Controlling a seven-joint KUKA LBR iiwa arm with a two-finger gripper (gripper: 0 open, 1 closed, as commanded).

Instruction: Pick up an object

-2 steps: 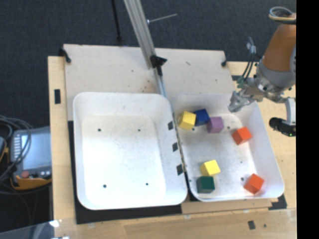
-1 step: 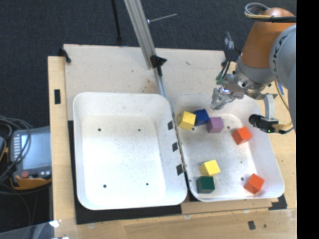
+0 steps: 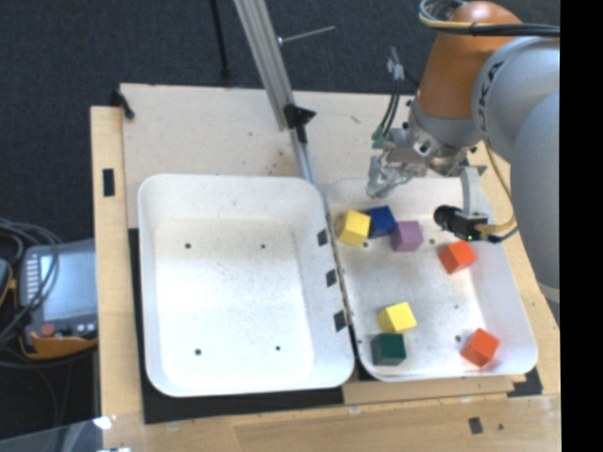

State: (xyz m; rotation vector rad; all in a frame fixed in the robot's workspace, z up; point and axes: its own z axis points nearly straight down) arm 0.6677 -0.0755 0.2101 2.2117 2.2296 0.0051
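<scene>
Both bins, left bin point(image 3: 236, 281) and right bin point(image 3: 499, 290), are looking like matt white plastic, speckled with dark flecks. Bench top point(image 3: 207, 130) is showing as pale unfinished wood or board, scuffed. Slanted rail point(image 3: 268, 59) is reading as brushed aluminium extrusion. Cubes, e.g. yellow cube point(image 3: 355, 227) and orange cube point(image 3: 480, 346), are appearing matt, possibly foam or painted wood, hard to tell. Arm shell point(image 3: 528, 102) is looking smooth, satin grey; orange band point(image 3: 457, 55) is glossier

The right bin point(image 3: 499, 281) holds seven blocks: three touching in a row point(image 3: 382, 226) at its ten o'clock, one point(image 3: 457, 256) at three, three point(image 3: 397, 317) toward six. The left bin point(image 3: 160, 252) lies beside it.
</scene>
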